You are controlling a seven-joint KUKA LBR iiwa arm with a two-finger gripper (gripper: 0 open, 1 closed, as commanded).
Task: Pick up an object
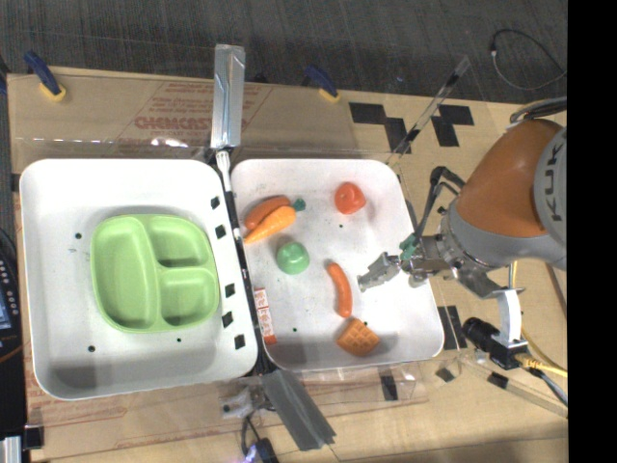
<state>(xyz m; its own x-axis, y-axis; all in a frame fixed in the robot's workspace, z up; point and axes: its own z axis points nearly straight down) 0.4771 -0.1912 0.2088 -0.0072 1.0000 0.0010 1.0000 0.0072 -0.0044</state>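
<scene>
- Work area: two white bins side by side. The left bin (48, 258) holds a green divided plate (156, 271). The right bin (405, 326) holds the loose toy food items.
- Candidate objects in the right bin: a toy carrot (268, 219) near the dividing wall, a small green rounded piece (292, 258) just below it, a red tomato-like piece (350, 198) toward the far side, an orange sausage (340, 289) near the centre, and an orange waffle-like wedge (358, 337) near the front wall.
- Gripper (374, 274): positioned over the right half of the right bin, just right of the sausage. No object sits between its fingers. How far apart they stand cannot be told at this resolution.
- Current step (judgement): approach phase; no object is secured yet.
- Next move (judgement): the sausage is the nearest target. The gripper must shift slightly left, centre over it, align across its narrow width, descend and close.
- Risk: the sausage is slim and rounded; an off-centre closure may push it aside.
</scene>
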